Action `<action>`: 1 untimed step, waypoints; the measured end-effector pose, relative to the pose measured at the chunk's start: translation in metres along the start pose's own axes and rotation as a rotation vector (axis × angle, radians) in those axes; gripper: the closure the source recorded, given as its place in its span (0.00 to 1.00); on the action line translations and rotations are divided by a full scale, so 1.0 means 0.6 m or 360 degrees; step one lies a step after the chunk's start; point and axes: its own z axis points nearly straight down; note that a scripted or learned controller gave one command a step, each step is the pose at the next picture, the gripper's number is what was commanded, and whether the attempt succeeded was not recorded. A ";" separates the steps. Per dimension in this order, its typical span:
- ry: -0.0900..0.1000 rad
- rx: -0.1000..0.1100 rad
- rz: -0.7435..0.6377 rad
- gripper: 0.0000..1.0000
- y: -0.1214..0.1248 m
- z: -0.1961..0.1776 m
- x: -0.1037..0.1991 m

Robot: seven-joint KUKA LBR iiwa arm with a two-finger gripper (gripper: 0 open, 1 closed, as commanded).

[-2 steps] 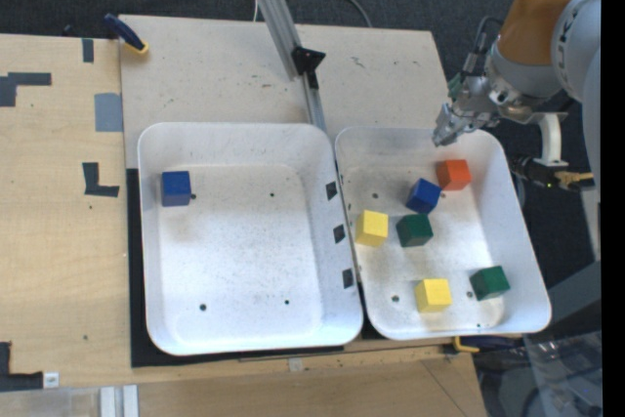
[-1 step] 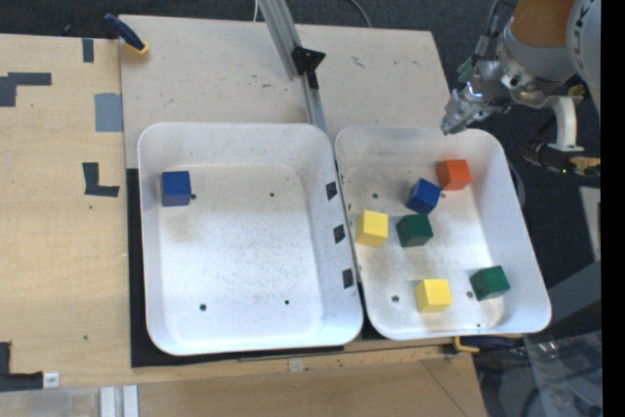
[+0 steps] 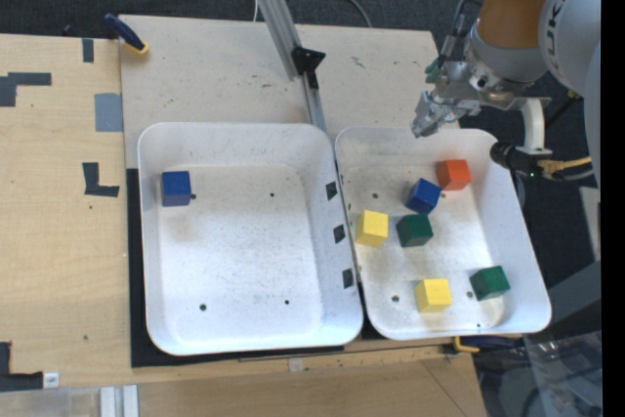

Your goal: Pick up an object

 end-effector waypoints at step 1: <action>-0.0001 0.0003 0.0002 1.00 -0.019 0.006 0.070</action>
